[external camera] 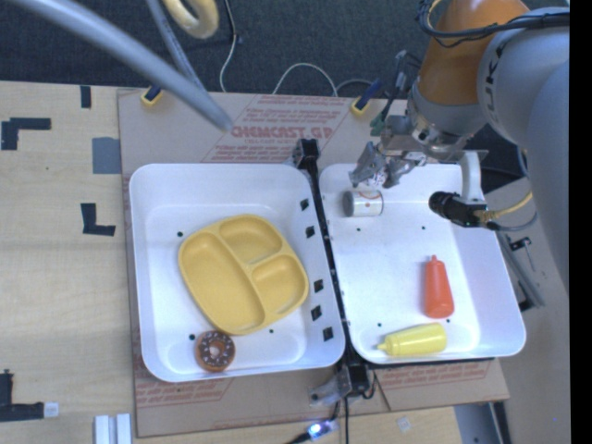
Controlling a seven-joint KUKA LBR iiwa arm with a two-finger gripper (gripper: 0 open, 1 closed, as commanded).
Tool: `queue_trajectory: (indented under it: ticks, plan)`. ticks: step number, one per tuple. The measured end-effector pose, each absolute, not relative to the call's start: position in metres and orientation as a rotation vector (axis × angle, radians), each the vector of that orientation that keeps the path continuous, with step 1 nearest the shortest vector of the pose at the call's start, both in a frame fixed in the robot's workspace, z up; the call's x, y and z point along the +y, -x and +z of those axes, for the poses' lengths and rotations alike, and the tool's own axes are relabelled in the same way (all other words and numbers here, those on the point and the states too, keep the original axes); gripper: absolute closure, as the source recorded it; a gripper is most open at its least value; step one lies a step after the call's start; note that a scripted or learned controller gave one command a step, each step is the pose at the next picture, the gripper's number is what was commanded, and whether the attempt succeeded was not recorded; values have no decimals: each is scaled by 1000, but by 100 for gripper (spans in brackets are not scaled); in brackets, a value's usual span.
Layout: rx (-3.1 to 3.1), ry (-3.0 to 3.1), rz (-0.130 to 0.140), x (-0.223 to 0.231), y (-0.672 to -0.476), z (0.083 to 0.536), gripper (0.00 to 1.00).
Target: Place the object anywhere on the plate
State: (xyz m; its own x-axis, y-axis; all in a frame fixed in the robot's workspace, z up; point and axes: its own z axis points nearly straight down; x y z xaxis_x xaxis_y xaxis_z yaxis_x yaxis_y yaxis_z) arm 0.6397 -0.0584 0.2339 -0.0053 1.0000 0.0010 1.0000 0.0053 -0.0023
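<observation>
Two white bins (148, 276) share the surface; the yellow plate (242, 271) carries nothing. The gripper (377, 176) hovers just over a small can (364, 203); its grip is unclear.

The two bins (148, 248) are white. A yellow plate (242, 271) lies beside a brown doughnut (215, 351) with pale sprinkles. An orange-red bottle (437, 287) and a yellow bottle (413, 340) sit near a silvery can (365, 203), possibly red-marked. The arm (499, 54) is grey, banded orange.
</observation>
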Motion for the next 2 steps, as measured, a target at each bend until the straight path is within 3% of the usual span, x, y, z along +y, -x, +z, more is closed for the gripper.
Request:
queue_trajectory:
  ticks: [1, 2]
  plan:
    - [-2226, 2213, 2, -8, -625, 233, 100]
    - [-2225, 2212, 4, 41, -592, 222, 100]
